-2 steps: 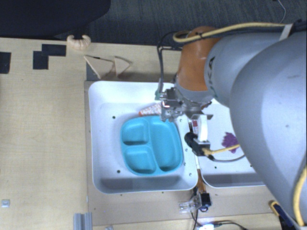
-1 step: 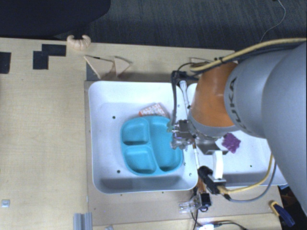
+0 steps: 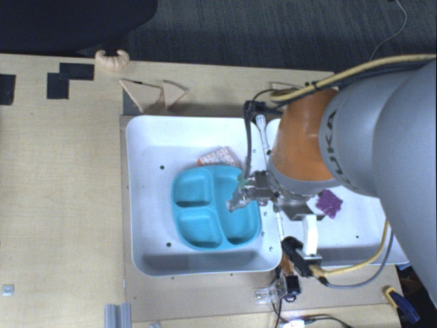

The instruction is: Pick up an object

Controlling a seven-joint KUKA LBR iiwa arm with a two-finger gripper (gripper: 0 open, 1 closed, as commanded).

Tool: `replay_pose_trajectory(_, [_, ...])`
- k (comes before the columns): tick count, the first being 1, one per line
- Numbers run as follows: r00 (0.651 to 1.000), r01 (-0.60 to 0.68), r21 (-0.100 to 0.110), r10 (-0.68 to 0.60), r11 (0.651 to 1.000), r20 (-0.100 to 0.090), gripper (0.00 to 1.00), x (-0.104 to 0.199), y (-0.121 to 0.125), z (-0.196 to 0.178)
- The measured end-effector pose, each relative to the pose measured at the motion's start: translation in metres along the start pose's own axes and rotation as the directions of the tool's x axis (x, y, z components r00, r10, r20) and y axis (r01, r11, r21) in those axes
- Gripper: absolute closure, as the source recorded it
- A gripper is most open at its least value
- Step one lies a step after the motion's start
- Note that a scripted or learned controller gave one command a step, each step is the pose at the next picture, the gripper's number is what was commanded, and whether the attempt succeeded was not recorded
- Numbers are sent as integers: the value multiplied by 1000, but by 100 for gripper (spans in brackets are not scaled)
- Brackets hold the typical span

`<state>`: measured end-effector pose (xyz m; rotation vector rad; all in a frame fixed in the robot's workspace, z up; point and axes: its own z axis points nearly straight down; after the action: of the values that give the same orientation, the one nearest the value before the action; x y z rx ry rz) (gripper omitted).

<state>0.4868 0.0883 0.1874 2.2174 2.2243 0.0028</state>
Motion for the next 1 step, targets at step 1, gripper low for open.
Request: replay_pose_trajectory(1, [1000,3,-12,-3,1000,-6,0,77,58,98])
